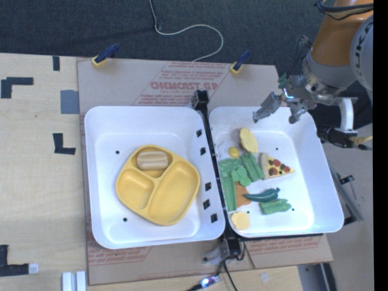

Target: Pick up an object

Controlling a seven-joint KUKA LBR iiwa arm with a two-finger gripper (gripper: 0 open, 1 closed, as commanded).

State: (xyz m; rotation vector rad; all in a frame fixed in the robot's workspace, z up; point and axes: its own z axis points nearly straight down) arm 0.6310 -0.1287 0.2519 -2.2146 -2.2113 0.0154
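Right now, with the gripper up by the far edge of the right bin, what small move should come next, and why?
Probably bring the gripper toward the camera and lower it over the pizza slice. The gripper sits open and empty above the right bin's far rim, short of the toy food. The slice lies at the pile's edge with bare floor beside it, so the fingers should have room.

Both white bins [100, 180] look like smooth, slightly glossy plastic. The yellow divided plate [159, 187] at lower left of centre is smooth plastic with a soft sheen. Beneath them lies matt brown cardboard [176, 80] on a pale wood-grain bench [36, 193]. The arm's orange band [342, 26] at upper right shines glossy.
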